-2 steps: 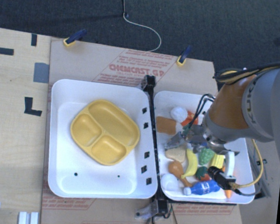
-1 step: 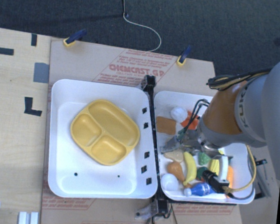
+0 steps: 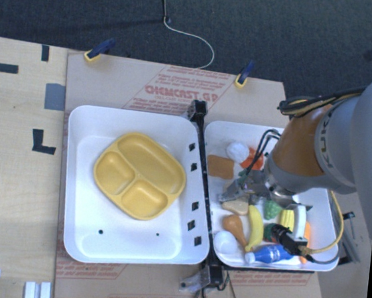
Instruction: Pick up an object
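Hand (image 3: 238, 190) low in right bin (image 3: 331, 207), finger state impossible to tell, amid crowded banana (image 3: 255, 228), blue bottle (image 3: 272, 255), brown block (image 3: 221, 166). Yellow tray (image 3: 140, 174) in left bin (image 3: 77, 166).

Wooden bench (image 3: 9, 178) under cardboard sheet (image 3: 173, 87) bearing two white bins (image 3: 77, 166).

Dark grey carpet (image 3: 76, 2) fills the top, crossed by a thin pale cable (image 3: 192, 39). Below it lies a light wooden bench (image 3: 9, 178) with black tape marks, under a cardboard sheet (image 3: 172, 90) — held by 2 clamps, apparently.
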